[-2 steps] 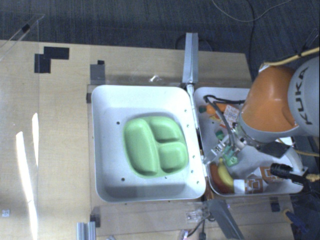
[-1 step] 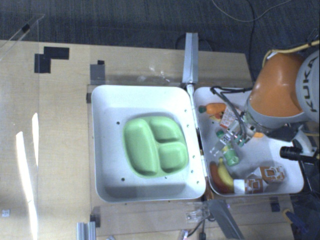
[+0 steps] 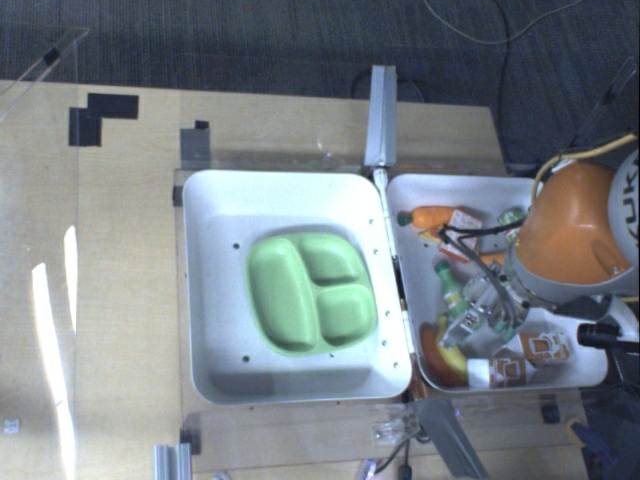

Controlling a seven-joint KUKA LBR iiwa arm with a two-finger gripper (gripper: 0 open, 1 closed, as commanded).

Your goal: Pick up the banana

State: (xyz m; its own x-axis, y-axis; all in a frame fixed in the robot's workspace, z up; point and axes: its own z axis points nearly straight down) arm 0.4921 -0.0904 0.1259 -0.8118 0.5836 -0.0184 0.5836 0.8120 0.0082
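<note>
Glossy, seemingly plastic green tray (image 3: 311,290); matt wooden bench (image 3: 110,268).

This is a robotics lab or test cell, not a home. A pale wooden surface (image 3: 110,268) carries two shallow white bins (image 3: 210,298) fixed side by side, held by grey metal brackets (image 3: 380,118) and posts at their edges. Black tape marks (image 3: 98,116) sit on the wood. A grey industrial arm with an orange band (image 3: 575,230) reaches over the right bin (image 3: 590,368). Loose cables (image 3: 500,18) trail across dark carpet (image 3: 250,18) behind, and a clear panel's edge (image 3: 45,63) reflects light at left.
</note>
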